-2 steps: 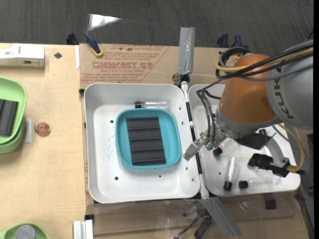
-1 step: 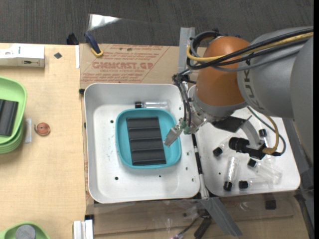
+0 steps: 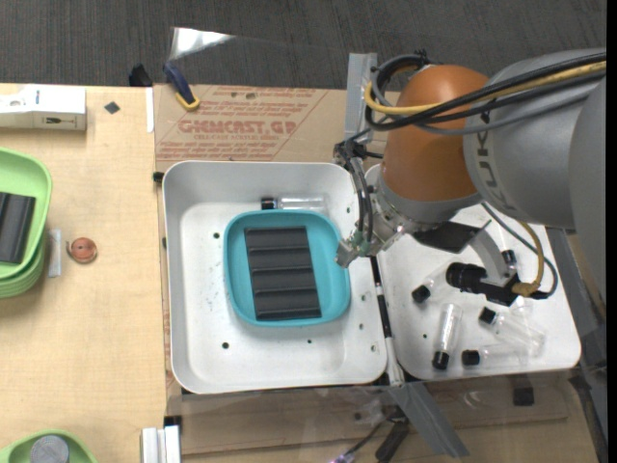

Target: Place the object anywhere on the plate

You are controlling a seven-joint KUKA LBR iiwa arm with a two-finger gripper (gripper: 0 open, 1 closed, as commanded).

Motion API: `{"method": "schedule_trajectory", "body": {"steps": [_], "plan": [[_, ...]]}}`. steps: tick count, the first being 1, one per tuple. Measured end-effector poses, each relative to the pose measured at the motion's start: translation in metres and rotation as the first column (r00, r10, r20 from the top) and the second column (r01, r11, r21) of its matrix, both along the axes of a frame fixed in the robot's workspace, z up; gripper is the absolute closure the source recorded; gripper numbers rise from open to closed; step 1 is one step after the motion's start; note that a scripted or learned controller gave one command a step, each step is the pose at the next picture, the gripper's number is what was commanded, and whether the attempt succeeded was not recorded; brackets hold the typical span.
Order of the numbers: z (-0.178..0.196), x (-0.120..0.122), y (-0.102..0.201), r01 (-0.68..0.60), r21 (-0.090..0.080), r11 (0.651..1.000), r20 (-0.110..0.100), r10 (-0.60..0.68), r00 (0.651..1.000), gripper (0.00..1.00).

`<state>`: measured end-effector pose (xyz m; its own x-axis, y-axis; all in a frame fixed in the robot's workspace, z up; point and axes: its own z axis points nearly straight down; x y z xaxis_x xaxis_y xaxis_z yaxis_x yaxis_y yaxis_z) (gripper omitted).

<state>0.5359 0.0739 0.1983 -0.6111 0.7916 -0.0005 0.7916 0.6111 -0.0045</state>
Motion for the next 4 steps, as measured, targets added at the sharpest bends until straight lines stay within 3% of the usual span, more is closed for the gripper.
{"method": "schedule_trajectory", "body": {"steps": [1,2,3,4], "plan": [[0.0,0.0,0.0,0.0,0.0,1.0,0.0,0.0,1.0,0.0],[0.008,0.001,-0.001,0.001,-0.001,1.0,-0.001,-0.001,1.0,1.0],[0.008,0.001,-0.001,0.001,-0.001,1.0,-0.001,-0.001,1.0,0.0],[0.016,0.001,-0.003,0.002,-0.003,1.0,-0.001,-0.002,1.0,1.0]]}}
